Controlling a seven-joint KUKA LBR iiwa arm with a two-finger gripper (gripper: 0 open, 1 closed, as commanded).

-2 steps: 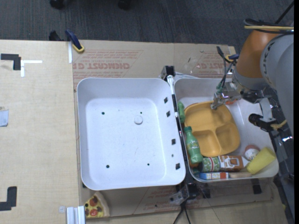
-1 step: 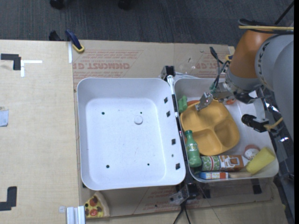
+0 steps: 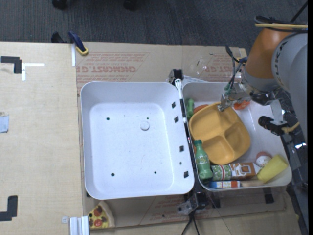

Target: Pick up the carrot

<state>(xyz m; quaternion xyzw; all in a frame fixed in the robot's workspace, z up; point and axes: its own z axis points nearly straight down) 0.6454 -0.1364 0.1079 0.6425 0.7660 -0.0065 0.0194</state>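
Observation:
My gripper (image 3: 226,103) hangs low in the right bin (image 3: 259,131), at the far rim of a tilted yellow divided plate (image 3: 220,133). A small orange-red piece (image 3: 243,103), possibly the carrot, shows just right of the gripper, mostly hidden by the wrist. Another orange sliver (image 3: 199,107) peeks out beside a green piece (image 3: 189,107) at the plate's left edge, against the bin's left wall. I cannot tell which of these is the carrot, nor whether anything is held.
A green bottle (image 3: 202,160), a printed carton (image 3: 234,172), a yellow block (image 3: 272,168) and a small round white-and-red item (image 3: 263,159) crowd the right bin's front. The left bin (image 3: 98,180) lies alongside. A pizza-slice toy (image 3: 99,217) lies on the bench in front.

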